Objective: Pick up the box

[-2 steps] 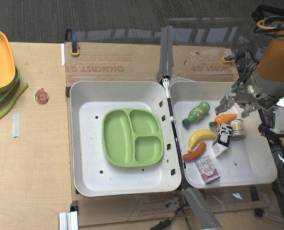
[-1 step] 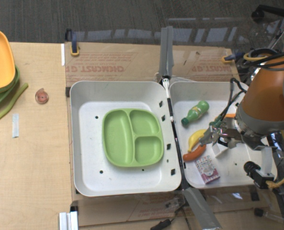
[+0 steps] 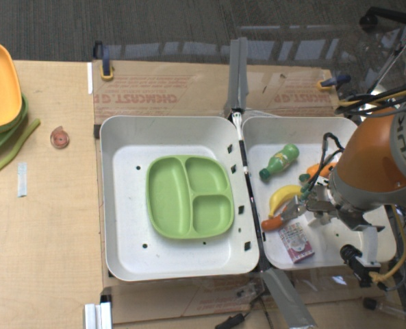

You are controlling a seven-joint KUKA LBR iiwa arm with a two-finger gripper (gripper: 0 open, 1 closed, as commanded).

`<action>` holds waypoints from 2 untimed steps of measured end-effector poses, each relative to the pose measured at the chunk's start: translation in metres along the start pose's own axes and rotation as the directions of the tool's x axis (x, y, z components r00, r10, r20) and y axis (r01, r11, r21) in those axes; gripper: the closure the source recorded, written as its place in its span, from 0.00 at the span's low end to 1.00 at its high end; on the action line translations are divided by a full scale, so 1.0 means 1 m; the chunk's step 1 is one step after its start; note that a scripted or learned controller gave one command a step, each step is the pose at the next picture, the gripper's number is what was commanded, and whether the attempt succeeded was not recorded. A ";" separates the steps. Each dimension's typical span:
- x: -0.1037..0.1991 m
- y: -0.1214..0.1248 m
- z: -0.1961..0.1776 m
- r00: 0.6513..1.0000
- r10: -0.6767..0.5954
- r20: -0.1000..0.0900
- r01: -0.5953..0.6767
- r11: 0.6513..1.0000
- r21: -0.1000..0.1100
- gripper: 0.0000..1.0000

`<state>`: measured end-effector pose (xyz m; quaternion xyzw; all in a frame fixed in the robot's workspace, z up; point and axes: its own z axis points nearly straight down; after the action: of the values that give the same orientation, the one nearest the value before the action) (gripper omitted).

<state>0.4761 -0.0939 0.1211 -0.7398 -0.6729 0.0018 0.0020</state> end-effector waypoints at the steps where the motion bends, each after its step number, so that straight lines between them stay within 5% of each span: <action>1: 0.002 0.004 0.024 0.994 -0.110 -0.001 0.110 0.994 -0.012 0.00; 2: 0.001 0.003 0.017 0.994 -0.107 0.000 0.107 0.994 -0.009 1.00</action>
<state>0.4790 -0.0933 0.1040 -0.7027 -0.7115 -0.0017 -0.0011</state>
